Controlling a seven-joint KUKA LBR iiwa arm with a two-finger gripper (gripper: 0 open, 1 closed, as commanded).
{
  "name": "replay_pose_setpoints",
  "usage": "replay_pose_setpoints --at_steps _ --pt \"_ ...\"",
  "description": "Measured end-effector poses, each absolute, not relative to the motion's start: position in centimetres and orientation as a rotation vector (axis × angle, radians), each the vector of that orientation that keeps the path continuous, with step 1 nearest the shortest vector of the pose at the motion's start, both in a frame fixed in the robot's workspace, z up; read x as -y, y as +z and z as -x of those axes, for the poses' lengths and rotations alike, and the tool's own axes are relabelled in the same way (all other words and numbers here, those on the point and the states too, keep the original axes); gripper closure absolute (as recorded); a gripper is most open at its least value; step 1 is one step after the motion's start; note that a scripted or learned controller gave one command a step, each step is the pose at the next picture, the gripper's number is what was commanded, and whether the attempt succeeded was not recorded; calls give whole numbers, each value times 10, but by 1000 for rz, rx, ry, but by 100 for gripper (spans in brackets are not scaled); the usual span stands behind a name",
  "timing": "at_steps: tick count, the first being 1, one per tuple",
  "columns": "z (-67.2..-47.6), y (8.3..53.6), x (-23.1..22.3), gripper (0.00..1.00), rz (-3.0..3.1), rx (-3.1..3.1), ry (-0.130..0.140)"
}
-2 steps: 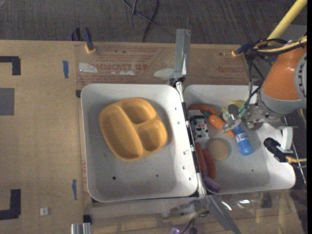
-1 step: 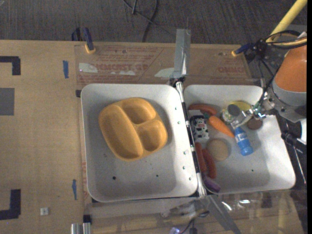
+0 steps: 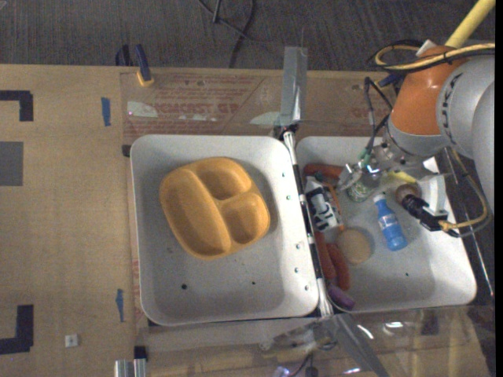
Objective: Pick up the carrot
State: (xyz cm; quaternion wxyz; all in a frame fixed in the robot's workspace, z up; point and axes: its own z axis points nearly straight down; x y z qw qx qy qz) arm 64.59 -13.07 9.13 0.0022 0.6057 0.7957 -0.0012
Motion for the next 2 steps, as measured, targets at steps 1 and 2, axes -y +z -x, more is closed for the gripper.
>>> replay_pose_setpoints --at_steps 1,2 --pt "-565 189 55 0 -1451 -2784 2" --pt "-479 189 81 0 -1689 -2650 1"
